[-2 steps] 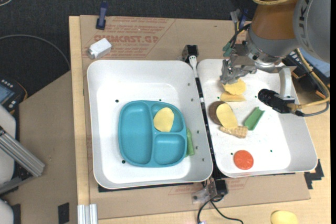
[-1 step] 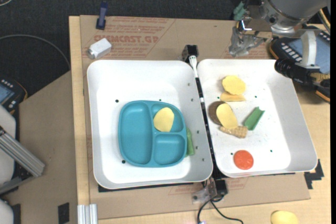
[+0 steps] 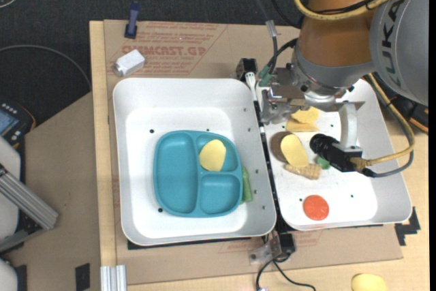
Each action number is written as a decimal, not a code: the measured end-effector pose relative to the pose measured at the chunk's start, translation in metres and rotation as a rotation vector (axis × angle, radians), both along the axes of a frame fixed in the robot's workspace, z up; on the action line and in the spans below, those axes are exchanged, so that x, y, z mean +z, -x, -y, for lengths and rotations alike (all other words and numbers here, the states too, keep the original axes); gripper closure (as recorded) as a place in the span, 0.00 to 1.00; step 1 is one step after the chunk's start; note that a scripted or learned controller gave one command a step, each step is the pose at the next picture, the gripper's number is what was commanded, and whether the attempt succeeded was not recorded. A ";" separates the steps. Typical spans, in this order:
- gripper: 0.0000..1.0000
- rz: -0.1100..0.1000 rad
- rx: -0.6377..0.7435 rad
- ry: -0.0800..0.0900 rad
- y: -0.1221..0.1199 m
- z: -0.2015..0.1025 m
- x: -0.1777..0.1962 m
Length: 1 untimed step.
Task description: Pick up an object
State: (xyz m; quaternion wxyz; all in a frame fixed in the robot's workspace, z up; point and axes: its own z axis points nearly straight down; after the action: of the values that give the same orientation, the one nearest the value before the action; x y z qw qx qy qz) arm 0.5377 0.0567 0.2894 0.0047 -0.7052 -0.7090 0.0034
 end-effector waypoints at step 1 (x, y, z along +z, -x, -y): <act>1.00 0.006 0.003 -0.001 -0.028 -0.087 -0.046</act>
State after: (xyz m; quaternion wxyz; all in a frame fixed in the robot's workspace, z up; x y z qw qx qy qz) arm 0.5661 0.1438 0.2431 0.0027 -0.7040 -0.7102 0.0010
